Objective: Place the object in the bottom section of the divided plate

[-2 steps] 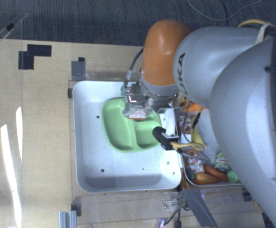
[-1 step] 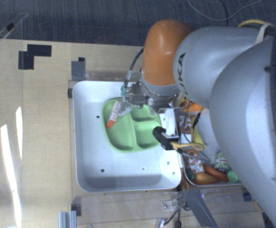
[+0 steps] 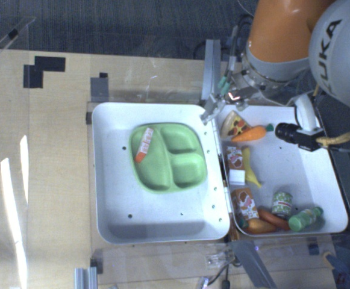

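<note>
A green divided plate (image 3: 170, 157) lies in the left bin (image 3: 114, 209). A small red and white packet (image 3: 143, 144) rests in its long left section. Both sections on the plate's right side hold nothing. My gripper (image 3: 213, 108) hangs over the wall between the two bins, at the plate's far right corner. Nothing shows in its grasp. Just to its right, in the right bin (image 3: 322, 179), lie a pizza slice (image 3: 234, 125) and a carrot (image 3: 251, 134).
The right bin also holds a banana (image 3: 252, 170), two snack packets (image 3: 235, 156), a can (image 3: 282, 202), a green bottle (image 3: 304, 218) and a red sausage (image 3: 273, 217). The arm's orange band (image 3: 286, 17) looms over the bin's far edge.
</note>
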You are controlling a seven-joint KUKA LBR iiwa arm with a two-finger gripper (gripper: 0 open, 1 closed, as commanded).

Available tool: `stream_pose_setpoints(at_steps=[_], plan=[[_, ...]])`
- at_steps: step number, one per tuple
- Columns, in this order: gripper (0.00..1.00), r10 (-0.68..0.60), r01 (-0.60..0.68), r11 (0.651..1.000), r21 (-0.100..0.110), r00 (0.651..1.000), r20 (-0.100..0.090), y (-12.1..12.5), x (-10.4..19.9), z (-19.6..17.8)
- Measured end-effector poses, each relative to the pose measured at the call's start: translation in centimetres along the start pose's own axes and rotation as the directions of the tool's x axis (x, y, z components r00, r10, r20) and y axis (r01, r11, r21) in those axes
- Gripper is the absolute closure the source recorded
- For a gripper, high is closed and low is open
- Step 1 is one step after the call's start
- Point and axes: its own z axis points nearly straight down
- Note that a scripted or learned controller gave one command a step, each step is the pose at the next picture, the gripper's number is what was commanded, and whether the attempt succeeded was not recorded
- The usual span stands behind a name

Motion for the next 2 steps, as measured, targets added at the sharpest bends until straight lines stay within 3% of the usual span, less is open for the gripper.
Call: stream_pose_setpoints(at_steps=[1, 2], plan=[[0.0, -0.121, 0.121, 0.993, -0.002, 0.993, 0.001, -6.3, 0.2, -11.4], [0.0, -0.426, 0.426, 0.905, -0.001, 0.905, 0.002, -7.8, -4.1, -11.4]])
